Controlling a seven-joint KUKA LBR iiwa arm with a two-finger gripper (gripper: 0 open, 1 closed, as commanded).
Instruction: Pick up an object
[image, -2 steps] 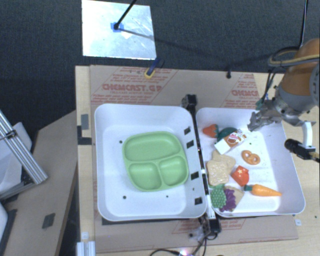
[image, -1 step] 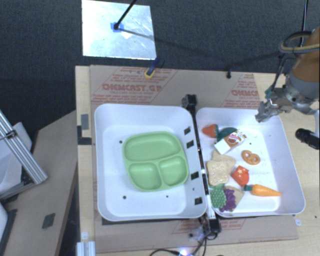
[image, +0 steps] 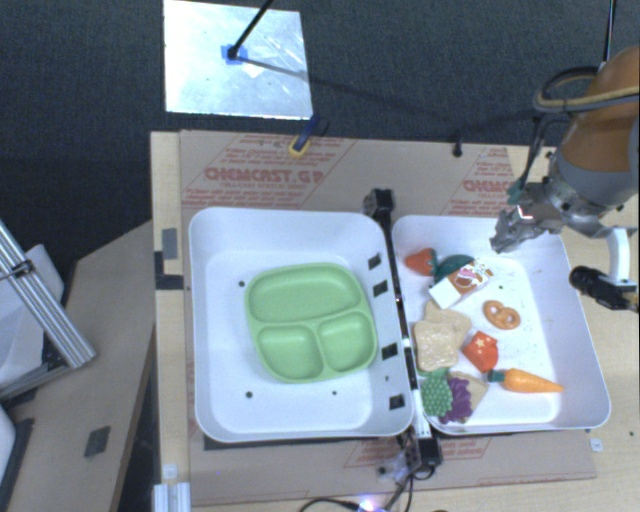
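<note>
Red print read "CHEMCAST GP" on the brown protective sheet (image: 300, 165) that lay under both bins, at its far-left part, w/ the letters upside down from the camera's side. The same red mark repeated at the far right of the sheet behind the right bin, partly cut off by the arm, and again as faint fragments along the near edge, too small to read. No other legible text, nos. or labels anywhere.
</note>
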